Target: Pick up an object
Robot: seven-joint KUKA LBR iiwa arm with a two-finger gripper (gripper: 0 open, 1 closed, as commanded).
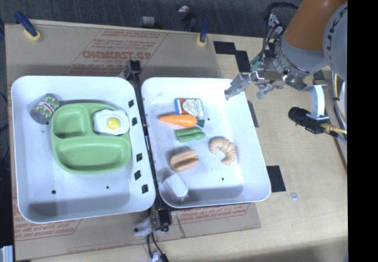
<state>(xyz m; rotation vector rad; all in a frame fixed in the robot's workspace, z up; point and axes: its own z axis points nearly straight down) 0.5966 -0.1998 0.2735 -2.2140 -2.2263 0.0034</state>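
We're watching the gripper [236, 86] hovering over the right bin's [251, 154] far corner, and we cannot tell its state. The carrot [178, 119] and croissant [223, 150] are lying untouched.

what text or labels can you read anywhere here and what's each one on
"CHEMCAST.GP", faint red print on the cardboard sheet under the bins; the smaller red lines around it are too blurred to read.
Small carton in the right bin: printed label, too small to read.
Can in the left bin: label unreadable.
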